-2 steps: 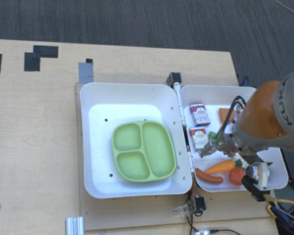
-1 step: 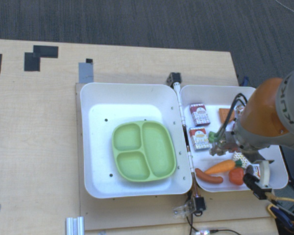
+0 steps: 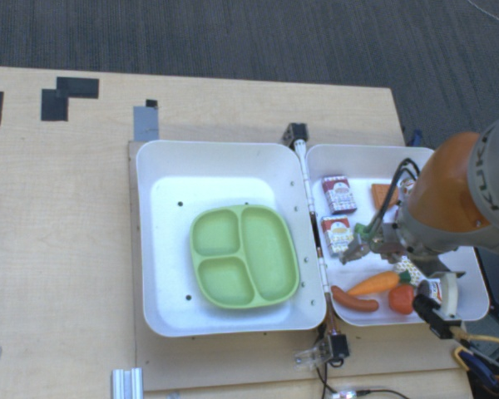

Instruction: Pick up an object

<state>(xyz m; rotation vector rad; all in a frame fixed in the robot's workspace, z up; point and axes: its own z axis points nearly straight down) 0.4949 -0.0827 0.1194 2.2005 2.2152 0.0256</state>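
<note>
Orange carrot (image 3: 373, 284), sausage (image 3: 355, 300) and tomato (image 3: 402, 298) sit jammed together at the right bin's (image 3: 362, 317) lower edge — the gripper (image 3: 355, 248) hovers just above them near a small carton (image 3: 338, 234). Can't tell how wide it's set — it could easily nudge neighbours and come up with nothing.

Left bin (image 3: 150, 248): one green three-compartment plate (image 3: 244, 256). Right bin (image 3: 362, 158): two small red-and-white cartons (image 3: 338, 194), a carrot (image 3: 374, 284), a sausage (image 3: 355, 301) and a tomato (image 3: 402, 299) near the front wall. The end effector (image 3: 355, 250) hung over the lower carton.
</note>
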